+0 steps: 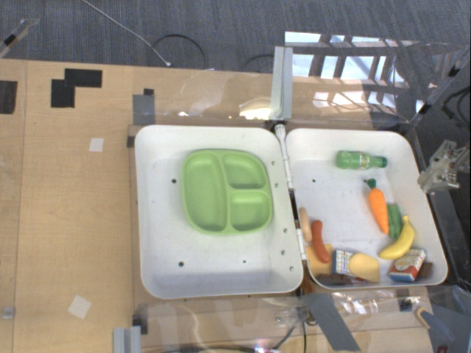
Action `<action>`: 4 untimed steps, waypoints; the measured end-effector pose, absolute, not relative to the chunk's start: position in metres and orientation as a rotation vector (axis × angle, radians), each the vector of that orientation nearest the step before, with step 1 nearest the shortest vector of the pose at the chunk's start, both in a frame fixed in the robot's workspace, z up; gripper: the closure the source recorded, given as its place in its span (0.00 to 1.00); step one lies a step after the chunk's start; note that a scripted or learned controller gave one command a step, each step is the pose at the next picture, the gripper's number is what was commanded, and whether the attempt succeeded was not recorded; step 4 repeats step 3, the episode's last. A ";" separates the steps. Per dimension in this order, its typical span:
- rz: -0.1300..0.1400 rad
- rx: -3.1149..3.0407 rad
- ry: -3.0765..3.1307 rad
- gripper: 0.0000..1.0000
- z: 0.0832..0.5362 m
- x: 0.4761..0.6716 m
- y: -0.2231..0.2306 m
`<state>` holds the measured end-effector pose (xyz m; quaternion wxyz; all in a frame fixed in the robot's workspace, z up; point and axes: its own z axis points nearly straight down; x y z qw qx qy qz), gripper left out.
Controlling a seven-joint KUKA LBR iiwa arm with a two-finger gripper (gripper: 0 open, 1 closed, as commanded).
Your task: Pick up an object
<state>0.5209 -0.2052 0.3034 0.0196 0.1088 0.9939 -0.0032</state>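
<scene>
**Approach not yet begun**

The gripper (pixel 444 169) sits off the right bin (pixel 346 142) at its three o'clock rim; I cannot tell its jaw state. The carrot (pixel 377 206) lies toward four o'clock inside. Next: swing over and descend.

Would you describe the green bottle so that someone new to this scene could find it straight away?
Start at the right bin, the one that holds the toy food. Look to its far end, away from the cluster of items at the near edge. There the green bottle lies on its side by itself, well apart from the carrot and banana, and is the only bottle-shaped thing.
</scene>
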 end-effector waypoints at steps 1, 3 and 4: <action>-0.013 0.333 3.074 1.00 0.316 0.523 -0.205; 0.000 0.710 3.045 1.00 0.217 0.492 -0.188; 0.000 0.710 3.045 1.00 0.217 0.492 -0.188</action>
